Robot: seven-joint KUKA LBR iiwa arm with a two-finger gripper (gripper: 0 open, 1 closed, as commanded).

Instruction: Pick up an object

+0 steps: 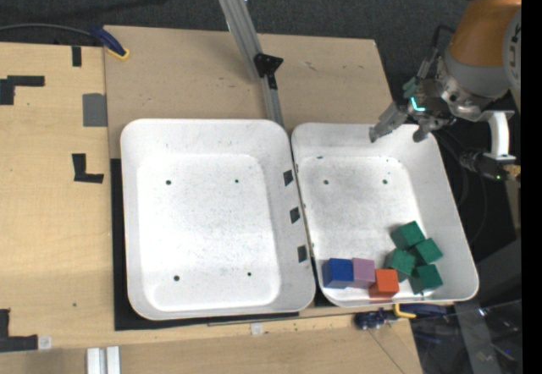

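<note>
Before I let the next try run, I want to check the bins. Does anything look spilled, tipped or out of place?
Nothing is spilled or damaged. All the blocks sit crowded in the near right corner of the right bin: a blue block, purple block, orange block and green blocks, some tilted. The end effector hovers above the far rim.

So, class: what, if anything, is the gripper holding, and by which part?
Nothing. The gripper is open above the right bin's far edge, well away from the blocks.
</note>
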